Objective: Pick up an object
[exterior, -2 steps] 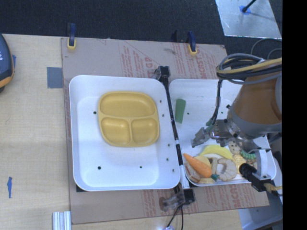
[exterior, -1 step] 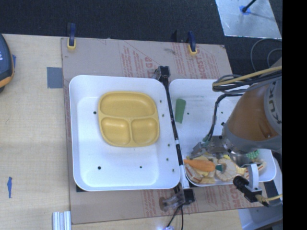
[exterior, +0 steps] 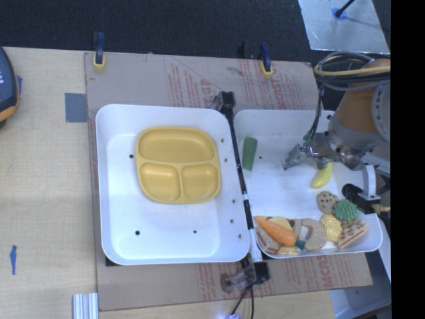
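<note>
The arm (exterior: 358,115) comes in from the right and is cut off at the frame edge, so only its orange band, grey wrist and looped cables show. Its tool (exterior: 300,157) hangs low over the right bin (exterior: 279,198), pointing toward that bin's bare middle; the fingers are dark metal against shadow and too small to read, so I cannot tell whether they are apart or together, and nothing is visibly between them. Just beside the tool, on its right, lies a yellow banana (exterior: 322,176), partly tucked under the wrist. A green block (exterior: 249,153) stands near the bin's left wall, apart from the tool. The rest of the toys crowd the bin's near edge: a carrot (exterior: 275,230), a cookie (exterior: 325,201), a green round piece (exterior: 345,210), and several pale pieces overlapping so that their shapes are hard to separate. The left bin (exterior: 119,238) holds a yellow tray (exterior: 178,163) with three compartments. Both bins rest on cardboard on the tabletop (exterior: 40,198).
</note>
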You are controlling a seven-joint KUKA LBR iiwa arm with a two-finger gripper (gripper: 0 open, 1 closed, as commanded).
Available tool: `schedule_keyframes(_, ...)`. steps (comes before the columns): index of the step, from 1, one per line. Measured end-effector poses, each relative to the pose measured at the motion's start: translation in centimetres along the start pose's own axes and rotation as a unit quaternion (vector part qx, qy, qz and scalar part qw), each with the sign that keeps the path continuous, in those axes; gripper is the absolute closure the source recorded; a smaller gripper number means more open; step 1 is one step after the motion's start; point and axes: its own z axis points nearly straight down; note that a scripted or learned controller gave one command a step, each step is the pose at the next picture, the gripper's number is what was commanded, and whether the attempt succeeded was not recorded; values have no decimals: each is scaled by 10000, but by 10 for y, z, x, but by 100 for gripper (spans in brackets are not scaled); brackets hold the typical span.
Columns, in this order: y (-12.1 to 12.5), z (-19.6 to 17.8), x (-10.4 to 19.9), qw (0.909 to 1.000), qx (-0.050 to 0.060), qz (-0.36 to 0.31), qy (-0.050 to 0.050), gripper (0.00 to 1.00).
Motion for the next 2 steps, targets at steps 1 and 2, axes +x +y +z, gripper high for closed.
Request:
schedule_keyframes(1, -89, 1, -15, 10000, 77, 22, 37, 0)
schedule_keyframes(2, -13, -106, 138, 9999, -21, -84, 66, 0)
